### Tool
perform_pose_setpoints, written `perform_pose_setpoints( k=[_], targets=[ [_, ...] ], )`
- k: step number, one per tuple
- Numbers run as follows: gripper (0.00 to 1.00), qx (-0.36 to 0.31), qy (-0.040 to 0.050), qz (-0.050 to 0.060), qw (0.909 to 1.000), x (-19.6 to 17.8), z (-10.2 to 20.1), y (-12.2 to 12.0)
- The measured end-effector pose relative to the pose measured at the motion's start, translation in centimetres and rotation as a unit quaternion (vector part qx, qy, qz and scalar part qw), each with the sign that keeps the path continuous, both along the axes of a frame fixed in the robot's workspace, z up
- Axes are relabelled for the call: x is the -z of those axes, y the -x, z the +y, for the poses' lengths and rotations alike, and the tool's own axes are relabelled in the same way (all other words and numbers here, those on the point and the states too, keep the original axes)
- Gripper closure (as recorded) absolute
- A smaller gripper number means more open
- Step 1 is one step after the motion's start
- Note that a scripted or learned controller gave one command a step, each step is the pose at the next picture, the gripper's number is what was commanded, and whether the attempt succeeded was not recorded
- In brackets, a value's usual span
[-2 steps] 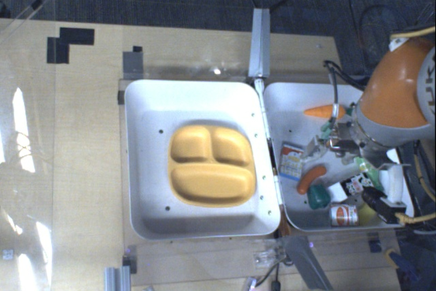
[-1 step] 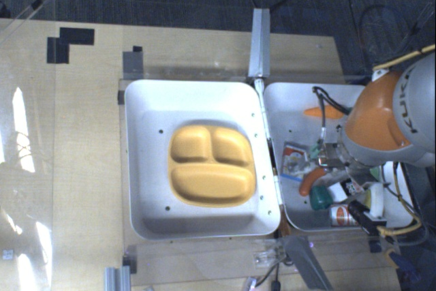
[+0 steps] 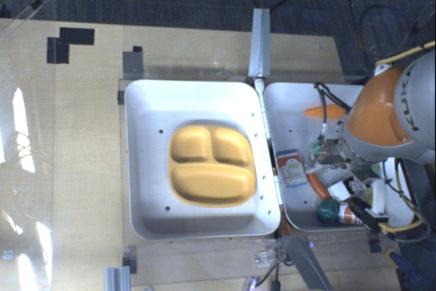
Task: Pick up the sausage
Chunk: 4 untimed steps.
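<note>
Orange-banded arm point(image 3: 381, 116) seen over right bin point(image 3: 293, 102), gripper point(image 3: 325, 155) low among clutter; jaws' state cannot be told. Sausage point(image 3: 316, 183) lies at gripper's 6 o'clock, beside packet point(image 3: 292, 170). One yellow three-compartment tray point(image 3: 212, 164) in left bin point(image 3: 150, 119), open rim all around.

Yellow three-compartment plastic tray point(image 3: 211, 165) centred in the left shallow white bin point(image 3: 146, 146), small printed packet point(image 3: 291, 169) by the right white bin's point(image 3: 289, 105) left wall, orange carrot-shaped piece point(image 3: 323, 112) toward its far edge, dark green round item point(image 3: 328, 211) at its near edge

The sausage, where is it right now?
The sausage lies in the right bin, near its front, just right of a small printed packet and under the arm's wrist.
</note>
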<state>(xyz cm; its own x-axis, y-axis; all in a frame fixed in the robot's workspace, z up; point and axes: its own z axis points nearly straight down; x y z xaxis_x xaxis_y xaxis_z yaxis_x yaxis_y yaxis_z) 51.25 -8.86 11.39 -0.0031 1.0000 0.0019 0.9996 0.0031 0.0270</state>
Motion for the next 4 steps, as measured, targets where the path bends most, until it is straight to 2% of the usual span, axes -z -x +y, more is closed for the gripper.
perform_pose_setpoints(
  k=[1, 2, 3, 4],
  targets=[
    [0.0, 0.0, -0.0001, 0.0, 1.0, 0.0, 0.0, 0.0],
    [0.0, 0.008, -0.001, -0.003, 1.0, 1.7, -0.2, 0.6],
    [1.0, 0.007, 0.001, -0.01, 0.9999, 0.3, -0.3, 0.2],
    [1.0, -0.027, 0.0014, 0.011, 0.9996, -11.6, 5.8, -0.1]
  ],
)
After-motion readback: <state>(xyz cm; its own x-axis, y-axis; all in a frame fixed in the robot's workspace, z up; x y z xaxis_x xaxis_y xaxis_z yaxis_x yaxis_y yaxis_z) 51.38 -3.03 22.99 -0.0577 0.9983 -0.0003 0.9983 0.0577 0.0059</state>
